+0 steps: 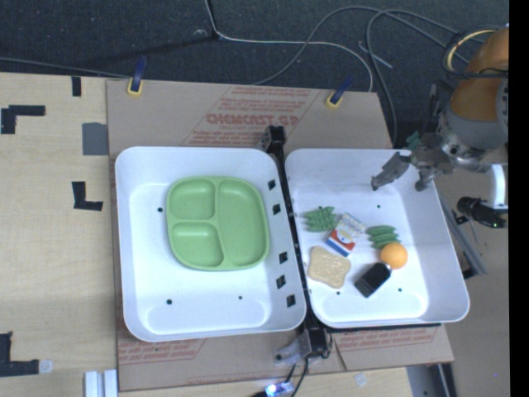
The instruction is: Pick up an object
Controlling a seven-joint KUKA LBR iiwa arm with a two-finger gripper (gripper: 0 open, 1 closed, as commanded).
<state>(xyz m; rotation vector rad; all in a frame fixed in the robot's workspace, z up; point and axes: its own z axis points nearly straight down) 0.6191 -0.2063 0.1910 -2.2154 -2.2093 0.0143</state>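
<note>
The right bin [355,165] holds several small items: a green leafy piece [321,218], a white, red and blue packet [345,232], a slice of toast [328,267], a green pod [381,233], an orange [394,255] and a black block [373,279]. My gripper [405,172] hangs over the bin's far right corner, above and to the right of these items. Its two fingers are spread apart, open, with nothing between them.
The left bin [140,172] holds a green divided plate [218,222]. Cables [347,23] run across the dark surface behind the bench. The arm's orange band [483,64] is at the upper right.
</note>
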